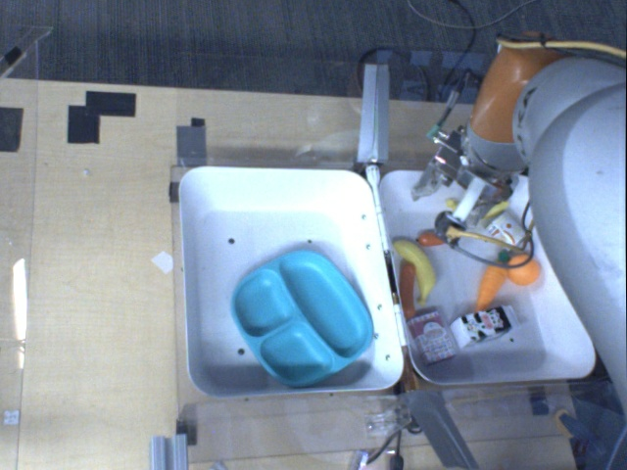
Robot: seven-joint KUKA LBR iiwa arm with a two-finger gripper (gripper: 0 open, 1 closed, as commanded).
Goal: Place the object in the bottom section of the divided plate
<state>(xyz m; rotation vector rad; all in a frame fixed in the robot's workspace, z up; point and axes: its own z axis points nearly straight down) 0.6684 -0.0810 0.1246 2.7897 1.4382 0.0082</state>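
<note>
Blue divided plate [306, 313] lies in the left bin [211, 262], in its near half and turned somewhat askew, with its small bottom section towards the near wall. The arm [568, 164] enters from the right, and the hand [433, 179] hangs over the far-left corner of the right bin [558, 355], well apart from the plate, with the wall between the two bins lying between them. Cannot tell from this view whether the hand is open or shut, and nothing is seen gripped in it. The loose items are all in the right bin, and the view does not show which of them is the one to be placed. Closest to the hand is a small red-orange item [429, 238], just near of it. A banana [416, 267] lies along the left wall, with a red-brown sausage [407, 297] just beside it on the near side. A carrot [490, 284] lies mid-bin, touching an orange ball-shaped fruit [525, 273] on its right. Nearer still, a reddish packet [429, 336] and a black-and-white patterned small carton [486, 324] lie side by side. A white packet [506, 229] sits partly under the wrist. The bins stand on a pale wooden desk [88, 262].
</note>
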